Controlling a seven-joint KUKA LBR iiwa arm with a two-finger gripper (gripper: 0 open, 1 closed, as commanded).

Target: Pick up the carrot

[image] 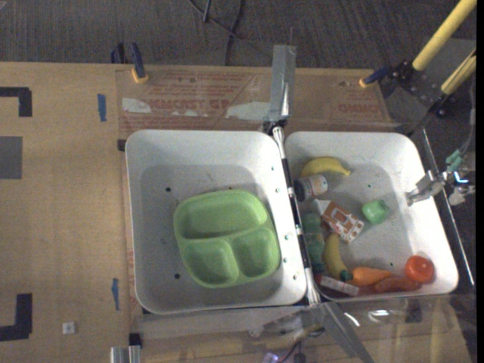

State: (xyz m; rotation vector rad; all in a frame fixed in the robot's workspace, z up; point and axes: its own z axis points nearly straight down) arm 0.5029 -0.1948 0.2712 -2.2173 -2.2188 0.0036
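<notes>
From the overhead camera, the carrot (368,275) is lying flat near the front edge of the right bin (423,165), between a banana (333,254) and an orange ball (419,268), with a red piece (395,284) touching it. The gripper (439,186) hangs over the bin's right rim, well apart from the carrot, with nothing between the fingers. The left bin (151,157) has a green divided plate (226,237).

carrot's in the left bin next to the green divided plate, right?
No. The camera view shows the carrot in the right bin, near its front edge. The green divided plate is in the left bin.
</notes>
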